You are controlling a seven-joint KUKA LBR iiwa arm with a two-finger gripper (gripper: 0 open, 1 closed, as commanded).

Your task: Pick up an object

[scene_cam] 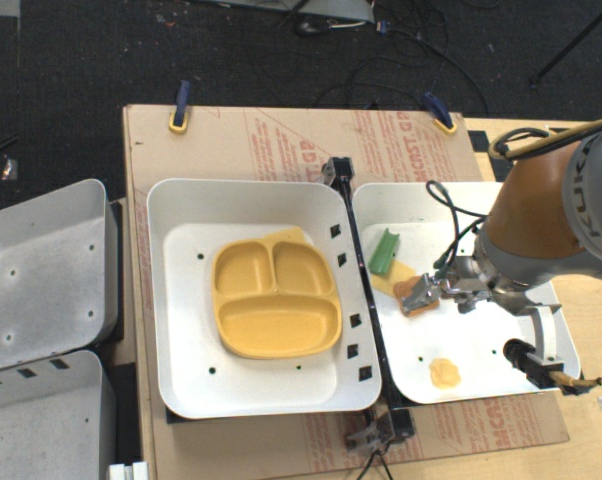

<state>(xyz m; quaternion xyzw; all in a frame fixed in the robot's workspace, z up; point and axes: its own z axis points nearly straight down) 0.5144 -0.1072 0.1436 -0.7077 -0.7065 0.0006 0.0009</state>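
The gripper [424,294] is low inside the right bin [481,393], close to the wall that divides the two bins. A small brown object [415,289] sits right at its tip. It seems to be between the fingers, so the jaws look pressed on it, but the object is small and the fingers are partly hidden by it, so this reading is not fully sure. Whether the object is lifted or lies on the bin floor cannot be told from this slanted view.

Just beside the brown object, on the side of the divider, lies a flat yellow piece [390,277], touching it or nearly touching it. A green block [384,251] lies a little further back, tilted, with its lower end at the yellow piece. A small pale yellow lump [444,373] rests well apart, toward the front of the same bin. The left bin [176,228] holds a yellow divided plate [276,300], which is not involved.

The main risk is a weak hold. If the fingers catch only an edge of the brown object, it can slip out when the arm rises. A second risk is the yellow piece: it is so close that it may be dragged along or pinched together with the object, and then fall. The divider wall is also near, so a sideways move at this low height could bump it. A straight lift upward seems the safest.
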